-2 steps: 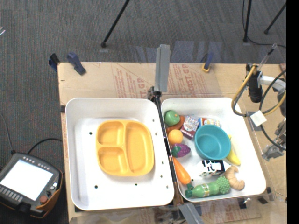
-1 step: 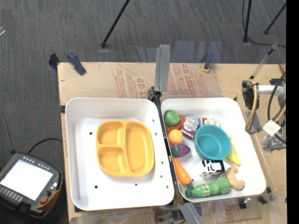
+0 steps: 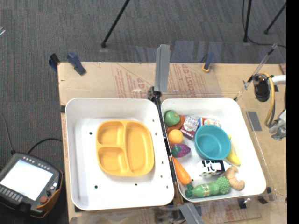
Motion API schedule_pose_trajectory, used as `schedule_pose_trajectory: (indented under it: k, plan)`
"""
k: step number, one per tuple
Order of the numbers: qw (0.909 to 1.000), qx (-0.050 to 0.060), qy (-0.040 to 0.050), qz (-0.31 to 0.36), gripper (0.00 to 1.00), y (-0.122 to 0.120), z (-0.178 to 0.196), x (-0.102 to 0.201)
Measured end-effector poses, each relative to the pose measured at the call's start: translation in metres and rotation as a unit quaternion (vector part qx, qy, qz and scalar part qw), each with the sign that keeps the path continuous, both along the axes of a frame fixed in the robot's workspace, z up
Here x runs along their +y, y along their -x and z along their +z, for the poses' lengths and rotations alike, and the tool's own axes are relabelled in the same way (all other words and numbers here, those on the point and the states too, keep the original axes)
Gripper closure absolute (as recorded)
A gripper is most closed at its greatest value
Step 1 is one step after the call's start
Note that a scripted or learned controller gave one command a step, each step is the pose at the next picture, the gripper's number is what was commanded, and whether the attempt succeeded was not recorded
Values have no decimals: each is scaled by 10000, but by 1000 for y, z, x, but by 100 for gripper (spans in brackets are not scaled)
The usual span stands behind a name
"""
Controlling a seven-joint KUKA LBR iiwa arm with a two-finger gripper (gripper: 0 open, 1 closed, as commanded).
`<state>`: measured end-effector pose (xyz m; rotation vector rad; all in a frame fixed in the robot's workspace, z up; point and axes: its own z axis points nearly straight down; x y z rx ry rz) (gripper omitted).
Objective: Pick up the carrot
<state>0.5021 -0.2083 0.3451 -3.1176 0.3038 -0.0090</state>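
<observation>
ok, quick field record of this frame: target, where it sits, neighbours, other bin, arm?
target: carrot
location: right bin, against its left wall, lying flat
neighbours: purple vegetable just above, green bottle below
also in bin: teal bowl, banana, orange
left bin: yellow divided plate
arm: at right edge, outside the bins

Yellow divided plate (image 3: 125,148) in L bin (image 3: 74,125); teal bowl (image 3: 212,142), banana (image 3: 233,157) in R bin (image 3: 247,139).
</observation>
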Motion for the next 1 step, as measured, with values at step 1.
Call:
schedule_pose_trajectory:
  k: [1]
  plan:
    - [10000, 29, -18, 14, 100, 19, -46, 1]
